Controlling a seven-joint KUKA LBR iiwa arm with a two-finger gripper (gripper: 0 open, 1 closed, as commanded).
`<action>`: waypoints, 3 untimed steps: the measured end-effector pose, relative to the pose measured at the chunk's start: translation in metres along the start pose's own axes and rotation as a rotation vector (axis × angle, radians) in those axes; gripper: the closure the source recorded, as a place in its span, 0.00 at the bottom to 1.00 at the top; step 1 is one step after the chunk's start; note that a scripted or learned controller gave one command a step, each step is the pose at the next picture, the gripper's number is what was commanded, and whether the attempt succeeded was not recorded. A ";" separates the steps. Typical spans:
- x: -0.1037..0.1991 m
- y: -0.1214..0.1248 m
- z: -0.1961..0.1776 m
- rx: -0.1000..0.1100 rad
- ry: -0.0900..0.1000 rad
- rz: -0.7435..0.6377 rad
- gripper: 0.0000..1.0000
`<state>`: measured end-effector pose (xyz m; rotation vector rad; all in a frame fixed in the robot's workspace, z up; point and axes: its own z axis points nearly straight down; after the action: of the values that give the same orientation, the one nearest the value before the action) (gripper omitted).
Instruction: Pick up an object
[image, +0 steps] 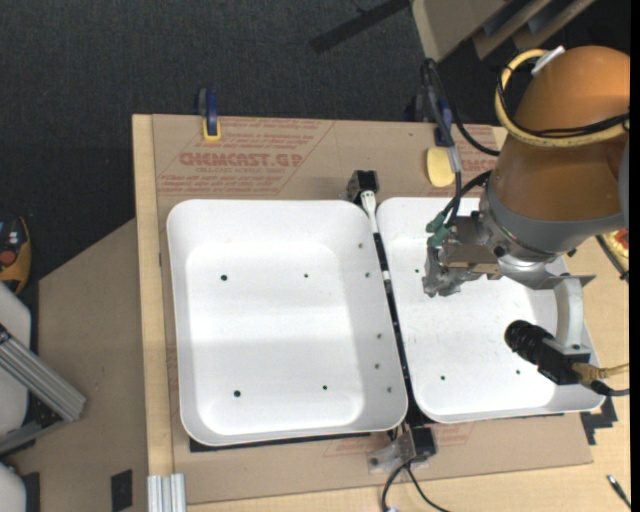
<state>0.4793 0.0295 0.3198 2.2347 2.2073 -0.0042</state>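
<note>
We are hovering our gripper (437, 284) low inside the right bin (480, 385); whether it is grasping anything we cannot tell, so picking remains unconfirmed.

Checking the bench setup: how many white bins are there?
2. The left bin lies fully in view; the right bin sits beside it, partly covered by the arm and gripper.

Two white bins (270, 225), one arm (560, 150)
</note>
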 end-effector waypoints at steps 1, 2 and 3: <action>0.044 0.000 -0.159 -0.023 0.008 -0.018 1.00; 0.112 0.016 -0.073 0.007 0.001 -0.019 1.00; 0.200 0.000 0.048 0.011 0.000 -0.022 1.00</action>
<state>0.4814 0.2298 0.2709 2.2159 2.2370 -0.0160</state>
